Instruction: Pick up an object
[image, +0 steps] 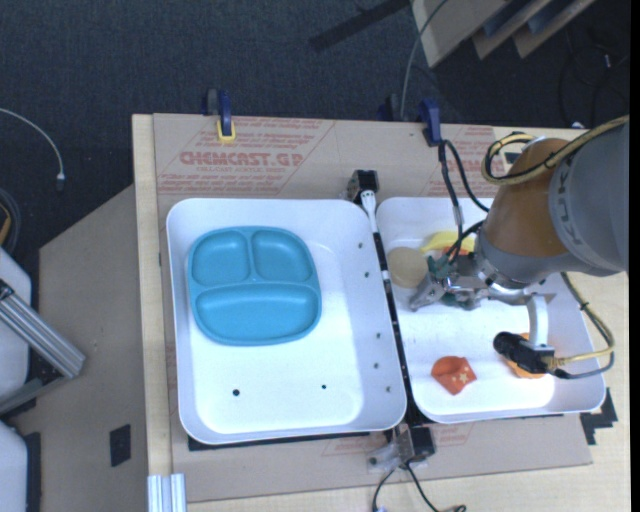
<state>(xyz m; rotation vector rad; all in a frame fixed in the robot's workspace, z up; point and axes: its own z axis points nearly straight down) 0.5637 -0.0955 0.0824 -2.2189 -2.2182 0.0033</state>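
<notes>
one gripper (432, 290) low in right bin (500, 400), red object (454, 373) near

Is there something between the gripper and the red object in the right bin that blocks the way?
Nothing visible blocks it. The red object lies alone on the floor of the right bin, below the gripper in the view, with bare white floor between them.

One fixed cam, mounted above the surface (300, 150), looking down at a slant. Moderately close: both white bins fit in frame w/ dark floor around, left bin (345, 300) and right bin (500, 400). Arm (560, 210) enters from frame right.
</notes>
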